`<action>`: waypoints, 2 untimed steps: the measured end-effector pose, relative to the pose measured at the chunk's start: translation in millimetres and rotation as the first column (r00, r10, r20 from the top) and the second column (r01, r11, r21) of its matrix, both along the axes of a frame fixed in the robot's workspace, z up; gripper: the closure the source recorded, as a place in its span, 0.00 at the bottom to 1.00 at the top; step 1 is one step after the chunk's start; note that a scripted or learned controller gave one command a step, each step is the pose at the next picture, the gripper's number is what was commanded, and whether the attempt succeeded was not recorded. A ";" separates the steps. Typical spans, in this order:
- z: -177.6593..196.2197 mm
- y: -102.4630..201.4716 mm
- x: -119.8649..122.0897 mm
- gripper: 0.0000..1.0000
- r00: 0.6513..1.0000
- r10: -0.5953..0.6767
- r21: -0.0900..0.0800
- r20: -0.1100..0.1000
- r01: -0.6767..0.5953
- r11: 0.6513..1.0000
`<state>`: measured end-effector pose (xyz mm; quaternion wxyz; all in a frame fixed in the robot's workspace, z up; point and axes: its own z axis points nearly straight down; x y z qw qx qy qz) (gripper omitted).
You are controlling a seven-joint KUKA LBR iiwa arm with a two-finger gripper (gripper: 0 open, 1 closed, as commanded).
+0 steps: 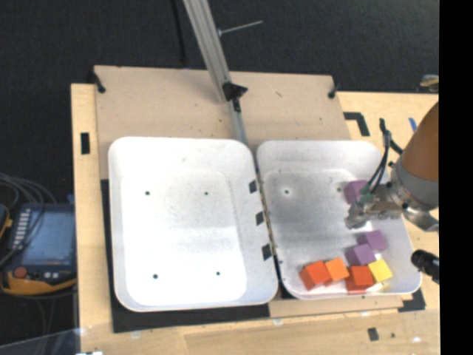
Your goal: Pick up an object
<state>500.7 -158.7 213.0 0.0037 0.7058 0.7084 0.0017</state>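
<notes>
Orange blocks point(324, 272) crowd our right bin's point(310, 161) near corner; our gripper point(360, 217) hovers beside a purple block point(355, 191), its grip unreadable.

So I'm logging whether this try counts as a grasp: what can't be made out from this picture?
- End effector: small and blurred in the camera view, so any hold on a block cannot be judged.
- Purple block by it: partly covered by the end effector and cables.
- Arm: cut off at the right edge.
- Red block in the right bin: partly hidden by the neighbouring yellow block.
</notes>
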 end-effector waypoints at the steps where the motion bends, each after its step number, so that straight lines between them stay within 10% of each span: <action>1: 14.9 -1.2 1.2 1.00 1.000 0.002 0.001 -0.003 -0.002 1.000; 2: 21.1 37.4 23.5 1.00 1.000 0.004 0.003 -0.005 -0.004 1.000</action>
